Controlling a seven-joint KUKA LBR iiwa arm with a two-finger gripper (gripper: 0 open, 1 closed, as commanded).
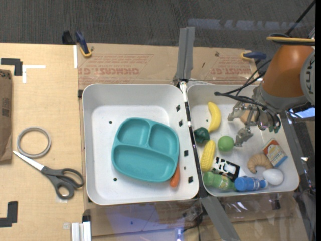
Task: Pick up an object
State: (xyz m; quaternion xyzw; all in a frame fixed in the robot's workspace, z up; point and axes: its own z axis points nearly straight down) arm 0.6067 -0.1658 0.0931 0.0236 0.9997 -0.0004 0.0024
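at the near edge of the right bin (293, 182), a green bottle (218, 182), a blue bottle (249, 185) and a white egg (273, 176) are lined up. a croissant (259, 161), a small carton (275, 153) and a corn cob (207, 155) are seen behind them, then a green ball (225, 143) and a banana (214, 116). the tool (244, 132) is hung over the bin just right of the ball, its fingers apart and nothing between them. in the left bin (95, 134) a teal divided plate (146, 149) is laid, a carrot (174, 176) at its near right corner.
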